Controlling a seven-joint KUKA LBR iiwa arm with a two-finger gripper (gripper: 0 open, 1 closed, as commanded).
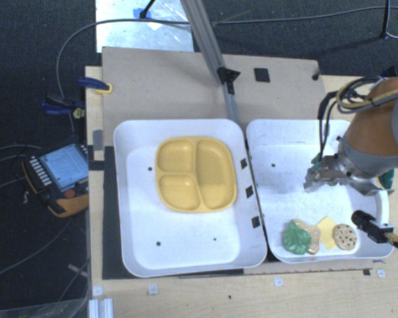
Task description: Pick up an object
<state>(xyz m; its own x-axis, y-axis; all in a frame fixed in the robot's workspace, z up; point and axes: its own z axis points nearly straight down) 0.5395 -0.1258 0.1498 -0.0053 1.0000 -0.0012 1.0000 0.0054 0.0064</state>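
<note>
The surface [186, 85] carries 2 white bins side by side. The left bin [139, 244] holds a yellow divided plate [196, 174], with 3 compartments, toward its far edge, well apart from anything I'm after. The right bin [278, 158] is where I am: my arm [378, 131] reaches in across its right edge, the orange band bulking over the wrist, bent down so my jaws [322, 175] hang over bare bin floor near the middle. I cannot tell whether they're apart or together from this angle, and nothing shows between them.

My candidates sit bunched against the near edge of the right bin, probably slid there: a green leafy piece [295, 238], touching a tan piece [312, 237], then a yellow wedge [327, 230] and a round cookie [345, 236] toward the near right corner. All lie nearer than my jaws, so I judge I'd have to come toward that edge before descending.
</note>
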